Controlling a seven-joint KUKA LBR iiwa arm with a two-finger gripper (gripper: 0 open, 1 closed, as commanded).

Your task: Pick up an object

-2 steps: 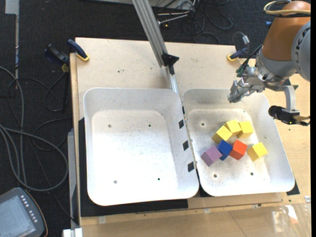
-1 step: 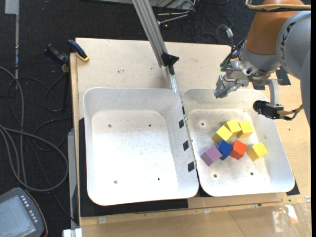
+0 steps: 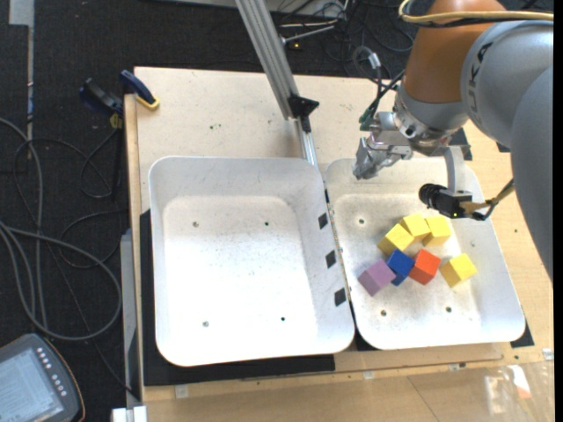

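A: Item one, the carriers?

B: Two shallow white plastic bins side by side on a pale wooden tabletop [image 3: 220,104]. The left bin [image 3: 176,236] has only dark specks on its floor. The right bin [image 3: 493,315] holds all the loose stock.

A: Stock in the right bin?

B: Six small foam cubes, clustered near the middle. One yellow cube [image 3: 398,236] sits touching a second yellow cube [image 3: 417,226], and a third, far yellow cube [image 3: 438,228] sits just beside that. Below them, a blue cube [image 3: 400,263] touches an orange-red cube [image 3: 425,266]. A purple cube [image 3: 376,278] lies at the lower left of the cluster, just beside the blue one. A last yellow cube [image 3: 457,270] sits at the lower right, slightly apart from the orange-red one.

A: The arm?

B: Grey arm with an orange band [image 3: 444,47], reaching in from the right. Its metal end effector [image 3: 368,169] hangs over the far left corner of the right bin, well apart from the cubes. Nothing sits between its tips; whether it is released or clenched, I cannot tell.

A: Sundries?

B: A slanted aluminium rail [image 3: 268,47] crossing the tabletop's far side, a blue and yellow clamp [image 3: 139,89] at the far left corner, and black cables [image 3: 53,236] on the dark floor.
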